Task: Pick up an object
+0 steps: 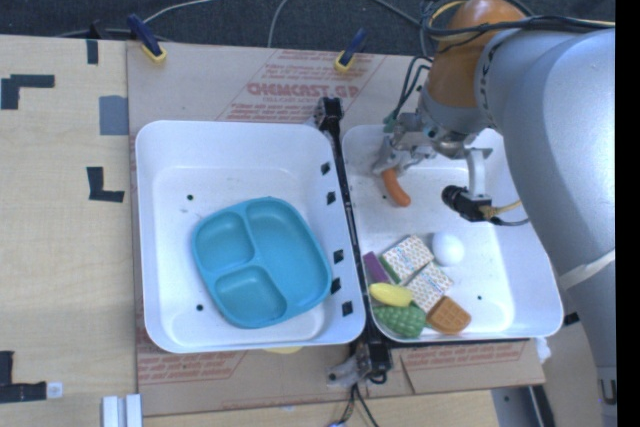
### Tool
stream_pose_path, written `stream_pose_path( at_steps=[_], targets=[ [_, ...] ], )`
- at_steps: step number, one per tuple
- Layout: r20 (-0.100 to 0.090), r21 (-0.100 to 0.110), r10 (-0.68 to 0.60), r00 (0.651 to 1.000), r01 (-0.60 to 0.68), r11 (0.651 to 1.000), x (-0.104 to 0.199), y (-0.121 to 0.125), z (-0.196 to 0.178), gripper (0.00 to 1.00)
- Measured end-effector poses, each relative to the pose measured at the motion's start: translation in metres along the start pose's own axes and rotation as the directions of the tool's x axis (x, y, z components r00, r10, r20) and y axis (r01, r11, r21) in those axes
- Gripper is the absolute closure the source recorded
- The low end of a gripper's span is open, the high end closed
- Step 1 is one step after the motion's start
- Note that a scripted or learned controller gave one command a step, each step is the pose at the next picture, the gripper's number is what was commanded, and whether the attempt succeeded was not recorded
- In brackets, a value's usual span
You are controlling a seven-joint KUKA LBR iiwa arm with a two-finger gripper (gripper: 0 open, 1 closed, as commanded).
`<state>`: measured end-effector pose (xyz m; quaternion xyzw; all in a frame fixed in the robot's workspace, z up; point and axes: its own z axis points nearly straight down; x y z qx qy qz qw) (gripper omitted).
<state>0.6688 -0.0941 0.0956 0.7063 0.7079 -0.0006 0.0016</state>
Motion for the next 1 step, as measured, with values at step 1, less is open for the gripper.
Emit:
stream_pose_path(
  at_steps=[1],
  targets=[
    [-0.004,0.003,0.000,1.000,0.000,1.000,0.0657,-0.0621,-0.0891,1.00]
  ],
)
